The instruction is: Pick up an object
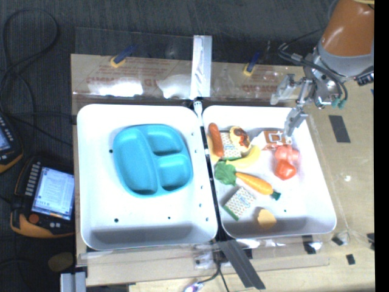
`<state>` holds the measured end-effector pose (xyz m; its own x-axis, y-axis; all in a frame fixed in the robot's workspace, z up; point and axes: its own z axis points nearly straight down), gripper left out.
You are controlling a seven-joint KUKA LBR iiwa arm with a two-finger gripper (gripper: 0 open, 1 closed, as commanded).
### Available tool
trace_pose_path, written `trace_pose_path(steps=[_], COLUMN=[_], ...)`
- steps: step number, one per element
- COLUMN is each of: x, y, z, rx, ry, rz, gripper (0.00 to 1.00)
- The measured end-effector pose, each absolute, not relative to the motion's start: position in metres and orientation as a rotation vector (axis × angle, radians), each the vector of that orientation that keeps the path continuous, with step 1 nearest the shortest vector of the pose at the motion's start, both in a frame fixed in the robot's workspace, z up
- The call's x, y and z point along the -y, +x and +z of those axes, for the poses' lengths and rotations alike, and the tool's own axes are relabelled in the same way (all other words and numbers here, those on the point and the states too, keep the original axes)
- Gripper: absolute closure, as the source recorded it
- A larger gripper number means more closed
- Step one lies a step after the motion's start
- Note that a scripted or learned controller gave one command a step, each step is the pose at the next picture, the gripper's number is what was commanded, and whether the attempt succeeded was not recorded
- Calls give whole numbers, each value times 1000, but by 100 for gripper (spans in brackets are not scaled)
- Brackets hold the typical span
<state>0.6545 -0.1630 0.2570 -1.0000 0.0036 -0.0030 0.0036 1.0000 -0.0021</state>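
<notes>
The gripper (296, 119) hangs over the far right corner of the right bin (322, 187), reaching in from the arm's orange-banded wrist (346, 23) above and to its right. One grey finger shows pointing down toward the bin floor, and nothing is seen between the fingers; whether the jaws are open or closed cannot be told from this slant.

Just below the fingertip lies a small red-and-white box (275, 139), and right under that a red pepper (286, 161). To the left of the jaws sit a banana (249, 156), a brown-topped pastry (239, 135) and a small patterned packet (230, 145), with a sausage (214, 139) beyond them against the bin's left wall. Farther down and left of the jaws a carrot (254, 182) lies slantwise beside a green broccoli piece (225, 173); nearer the front wall rest a green-and-white carton (240, 202) and an orange wedge (265, 217).

Well to the left of the jaws, past the divider, the left bin (97, 224) holds a blue compartment tray (152, 158)
</notes>
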Motion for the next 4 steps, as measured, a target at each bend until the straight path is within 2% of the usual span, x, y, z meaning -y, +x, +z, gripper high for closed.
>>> trace_pose_path(steps=[1,2,3,4], x=[163,124,109,212], y=[638,643,636,646], z=[100,222,151,89], rx=[-3130,-3078,-3133,-3071], ry=[214,618,204,617], rz=[-1,-3,-4,-3], gripper=[0,0,0,0])
